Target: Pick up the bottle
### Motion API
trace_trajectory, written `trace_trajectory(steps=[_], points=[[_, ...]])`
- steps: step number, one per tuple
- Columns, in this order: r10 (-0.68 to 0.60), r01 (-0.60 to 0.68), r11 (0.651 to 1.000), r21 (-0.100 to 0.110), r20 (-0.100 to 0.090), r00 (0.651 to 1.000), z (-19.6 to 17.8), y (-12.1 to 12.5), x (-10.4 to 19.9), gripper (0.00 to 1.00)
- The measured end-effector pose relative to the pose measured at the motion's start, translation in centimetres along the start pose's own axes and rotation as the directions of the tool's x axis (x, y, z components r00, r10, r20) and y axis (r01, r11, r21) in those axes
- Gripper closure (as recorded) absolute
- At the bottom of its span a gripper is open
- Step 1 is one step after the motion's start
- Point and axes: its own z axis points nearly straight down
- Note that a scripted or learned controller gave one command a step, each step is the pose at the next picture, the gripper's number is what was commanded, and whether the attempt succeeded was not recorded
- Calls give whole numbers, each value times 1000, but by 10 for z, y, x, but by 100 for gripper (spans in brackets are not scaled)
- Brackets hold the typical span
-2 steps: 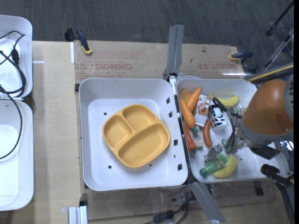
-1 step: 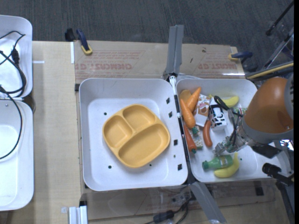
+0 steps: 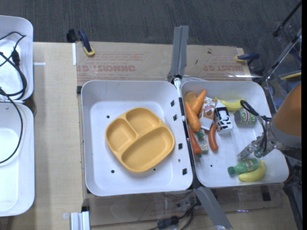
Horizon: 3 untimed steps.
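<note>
The bottle (image 3: 244,167) lies near the right bin's (image 3: 225,178) front edge, touching a banana (image 3: 253,173). The gripper (image 3: 251,150) hovers just above it, fingers seemingly parted and holding nothing. Carrots (image 3: 193,114) crowd the left wall; open floor lies between.

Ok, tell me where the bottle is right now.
The green bottle lies on its side near the front edge of the right bin, touching a banana beside it. The gripper hovers just above it.
</note>
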Motion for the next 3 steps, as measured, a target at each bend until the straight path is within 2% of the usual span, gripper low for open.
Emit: trace_trajectory(steps=[1, 2, 3], points=[[0, 0, 1000, 0, 0, 1000, 0, 0, 0, 0], [3, -3, 1000, 1, -3, 1000, -7, 1, 0, 100], [62, -62, 998, 0, 0, 998, -45, 9, 24, 100]])
